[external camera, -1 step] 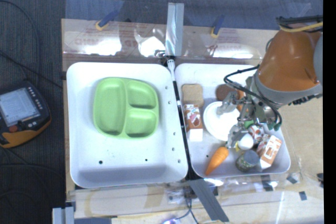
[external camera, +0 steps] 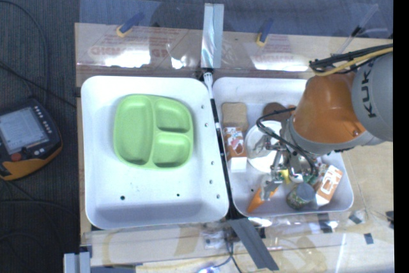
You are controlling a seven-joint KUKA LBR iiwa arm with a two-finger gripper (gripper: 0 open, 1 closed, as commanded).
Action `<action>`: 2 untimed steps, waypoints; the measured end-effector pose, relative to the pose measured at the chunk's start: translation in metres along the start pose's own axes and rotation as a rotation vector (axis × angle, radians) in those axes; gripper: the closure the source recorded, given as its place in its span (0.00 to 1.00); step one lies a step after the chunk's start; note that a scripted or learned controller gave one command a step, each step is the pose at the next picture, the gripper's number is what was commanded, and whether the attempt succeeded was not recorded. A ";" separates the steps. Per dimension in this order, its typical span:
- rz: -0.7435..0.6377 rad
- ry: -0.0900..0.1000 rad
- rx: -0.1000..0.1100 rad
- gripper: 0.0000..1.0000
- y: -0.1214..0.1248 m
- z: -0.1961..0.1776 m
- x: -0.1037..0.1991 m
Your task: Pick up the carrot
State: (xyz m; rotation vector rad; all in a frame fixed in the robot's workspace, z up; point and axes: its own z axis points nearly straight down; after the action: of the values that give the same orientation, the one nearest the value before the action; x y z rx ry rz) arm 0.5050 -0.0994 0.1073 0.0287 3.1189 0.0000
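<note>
One gripper (external camera: pixel 279 177) low over the right bin (external camera: pixel 345 201), poised at the carrot (external camera: pixel 259 199).

Carrot lying at the near left of the right bin, just beside the near wall: small, orange, tapered, tip pointing near-left, upper end running up toward the gripper and partly hidden beneath it. Finger opening not discernible; nothing visibly held between them. Crowded surroundings: round dark item (external camera: pixel 299 196) and orange-and-white packet (external camera: pixel 328 183) just right of the carrot, white cup (external camera: pixel 263 147) and snack packet (external camera: pixel 234 140) farther back. Likely failures: closing off-centre on the thin taper and slipping; pinching the neighbouring item instead; fouling the bin wall. Left bin (external camera: pixel 96 137) with green divided plate (external camera: pixel 153 131) well apart, no factor.
</note>
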 end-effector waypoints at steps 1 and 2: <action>0.022 -0.018 0.003 0.00 0.000 0.004 0.007; 0.177 -0.021 0.004 0.00 0.005 0.010 0.009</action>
State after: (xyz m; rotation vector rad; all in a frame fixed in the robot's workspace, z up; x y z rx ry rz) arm 0.4966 -0.0945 0.0972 0.3030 3.0833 -0.0029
